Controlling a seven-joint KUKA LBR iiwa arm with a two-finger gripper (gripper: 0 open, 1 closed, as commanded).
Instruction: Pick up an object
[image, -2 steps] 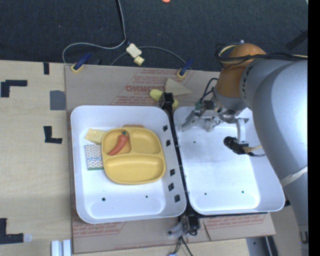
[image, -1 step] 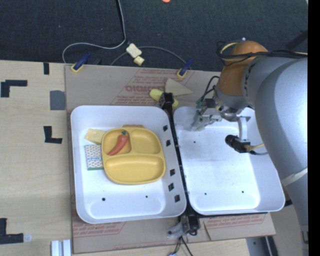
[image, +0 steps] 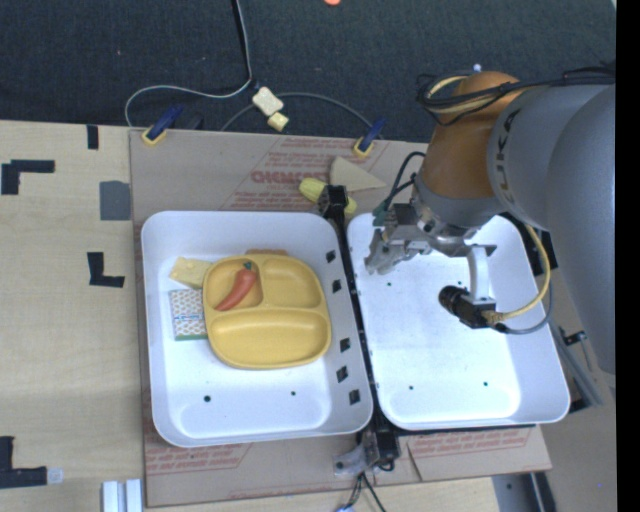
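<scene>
An orange-red toy chili pepper with a small green stem lies in the left bin, tilted, stem end toward the far right. It rests in the far-left compartment of a yellow divided plate, which sits a little left of the bin's middle. The plate has a long near compartment and two smaller far ones, all with rounded raised rims; apart from the pepper they hold nothing. Tucked under the plate's left edge are two flat pieces: a pale yellow wedge on the far side and, just near of it, a small card with a speckled green and pink pattern. Both touch the plate and are partly covered by it.

The right bin lies beside the left one, their rims meeting along a black clipped seam. Over its far-left corner hangs the gripper, well apart from the pepper and across the seam from it. Its metal fingers point down toward the bin floor; they look drawn close together with nothing between them, though the view is too coarse to be sure. The grey arm with its orange band covers the far right of that bin, and a black cylinder on a yellow cable hangs just right of the gripper.

Nothing lies on the pepper.
</scene>
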